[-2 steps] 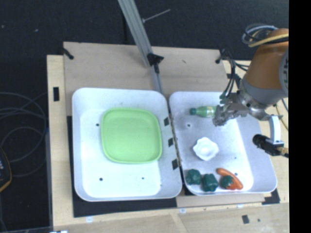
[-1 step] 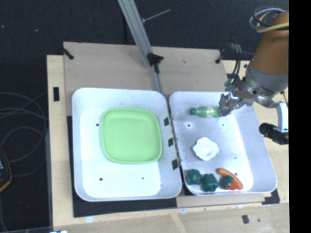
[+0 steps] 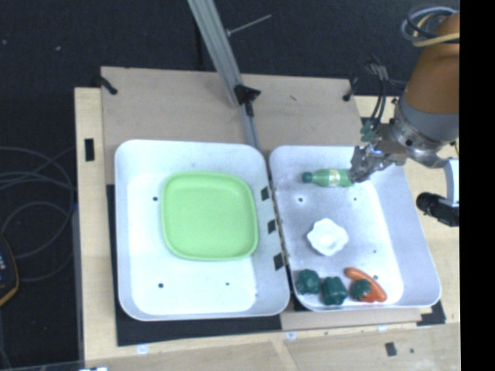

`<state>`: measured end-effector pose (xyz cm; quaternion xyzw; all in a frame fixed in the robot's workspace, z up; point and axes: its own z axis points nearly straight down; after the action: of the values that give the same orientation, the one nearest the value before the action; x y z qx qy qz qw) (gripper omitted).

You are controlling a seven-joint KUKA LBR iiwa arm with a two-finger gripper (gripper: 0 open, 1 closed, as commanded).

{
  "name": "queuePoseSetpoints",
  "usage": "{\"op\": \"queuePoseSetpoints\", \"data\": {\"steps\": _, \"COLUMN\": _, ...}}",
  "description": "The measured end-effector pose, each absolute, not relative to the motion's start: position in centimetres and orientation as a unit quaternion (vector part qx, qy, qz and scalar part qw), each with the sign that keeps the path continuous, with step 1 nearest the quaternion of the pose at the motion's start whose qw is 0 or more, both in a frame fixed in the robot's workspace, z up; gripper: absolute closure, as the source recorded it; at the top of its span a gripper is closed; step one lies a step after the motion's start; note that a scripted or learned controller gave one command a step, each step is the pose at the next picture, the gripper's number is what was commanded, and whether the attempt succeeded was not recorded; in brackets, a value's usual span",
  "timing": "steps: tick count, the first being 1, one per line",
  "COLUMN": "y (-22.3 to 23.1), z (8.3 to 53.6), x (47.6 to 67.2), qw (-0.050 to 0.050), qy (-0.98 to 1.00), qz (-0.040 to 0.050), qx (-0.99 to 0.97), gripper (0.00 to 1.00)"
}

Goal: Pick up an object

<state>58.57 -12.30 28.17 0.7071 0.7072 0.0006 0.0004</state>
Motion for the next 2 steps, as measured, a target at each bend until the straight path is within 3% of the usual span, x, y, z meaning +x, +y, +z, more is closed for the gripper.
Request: {"op": "queuePoseSetpoints", "data": {"steps": 2, "y": -2.4, "z": 25.0, "x": 58.7, "qw": 0.0, "qy": 0.708, "qz": 0.0, "qx": 0.706, "gripper": 1.0}}
